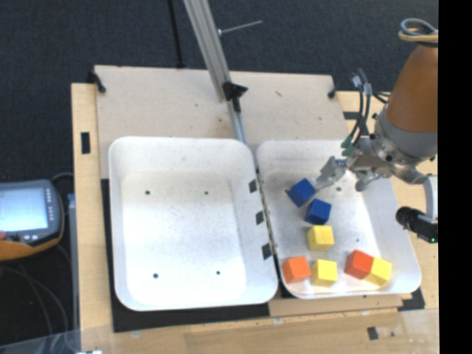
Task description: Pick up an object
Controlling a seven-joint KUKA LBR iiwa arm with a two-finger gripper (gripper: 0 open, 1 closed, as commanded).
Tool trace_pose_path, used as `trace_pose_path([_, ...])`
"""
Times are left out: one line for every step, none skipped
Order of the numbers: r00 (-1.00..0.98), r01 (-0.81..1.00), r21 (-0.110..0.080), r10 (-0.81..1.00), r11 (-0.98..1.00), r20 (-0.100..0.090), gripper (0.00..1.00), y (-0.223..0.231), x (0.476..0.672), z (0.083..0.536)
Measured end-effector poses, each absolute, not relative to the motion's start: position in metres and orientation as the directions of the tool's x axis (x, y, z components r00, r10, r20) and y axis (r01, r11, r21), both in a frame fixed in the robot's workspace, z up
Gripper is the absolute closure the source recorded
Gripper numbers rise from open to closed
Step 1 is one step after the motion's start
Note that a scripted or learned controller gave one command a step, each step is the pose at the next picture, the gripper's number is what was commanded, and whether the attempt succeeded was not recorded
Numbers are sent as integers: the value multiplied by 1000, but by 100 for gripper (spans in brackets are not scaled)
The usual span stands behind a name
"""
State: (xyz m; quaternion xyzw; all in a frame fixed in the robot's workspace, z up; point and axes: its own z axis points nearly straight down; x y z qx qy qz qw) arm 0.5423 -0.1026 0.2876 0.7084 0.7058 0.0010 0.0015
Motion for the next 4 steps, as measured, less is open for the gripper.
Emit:
trace_pose_path([8,1000,-7,1000,-8,-3,0,-175,513,207])
trace_pose_path([-3,1000,5,1000,3,-2,0,-179,524,120])
trace_pose_path([-8,1000,5,1000,8,-1,0,-121,577,97])
trace_pose_path([-5,1000,8,1000,5,-2,0,-128,679,141])
